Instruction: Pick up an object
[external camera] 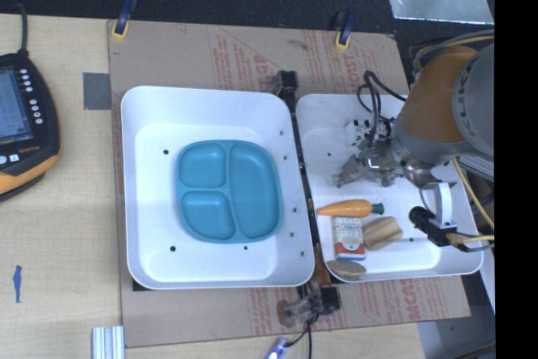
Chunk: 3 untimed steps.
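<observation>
Two white bins sit on our bench, and our gripper, fingers spread and empty, hovers in the right bin just above the carrot, so nothing is lifted yet.
</observation>
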{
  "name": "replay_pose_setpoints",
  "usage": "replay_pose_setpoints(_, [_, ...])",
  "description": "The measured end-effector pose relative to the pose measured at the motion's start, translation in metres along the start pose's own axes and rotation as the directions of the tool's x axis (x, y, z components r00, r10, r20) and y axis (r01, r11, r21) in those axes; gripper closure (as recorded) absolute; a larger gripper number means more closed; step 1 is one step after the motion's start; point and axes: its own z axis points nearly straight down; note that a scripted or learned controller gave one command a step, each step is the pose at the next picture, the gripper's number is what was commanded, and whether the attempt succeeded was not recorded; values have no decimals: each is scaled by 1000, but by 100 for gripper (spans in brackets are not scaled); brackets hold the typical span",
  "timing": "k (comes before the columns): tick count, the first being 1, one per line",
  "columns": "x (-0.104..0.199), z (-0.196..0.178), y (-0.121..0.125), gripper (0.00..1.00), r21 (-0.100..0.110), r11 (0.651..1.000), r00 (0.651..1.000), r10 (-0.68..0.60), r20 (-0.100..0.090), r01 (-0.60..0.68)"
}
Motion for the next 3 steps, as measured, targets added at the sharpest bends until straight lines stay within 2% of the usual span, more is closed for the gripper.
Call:
replay_pose_setpoints(1, [-34, -1, 55, 0, -3, 1000, 1000, 1, 0, -1])
replay_pose_setpoints(2, [-73, 0, 84, 0, 31, 1000, 1000, -3, -13, 4])
replay_pose_setpoints(3, [-35, 1, 84, 0, 26, 1000, 1000, 1, 1, -1])
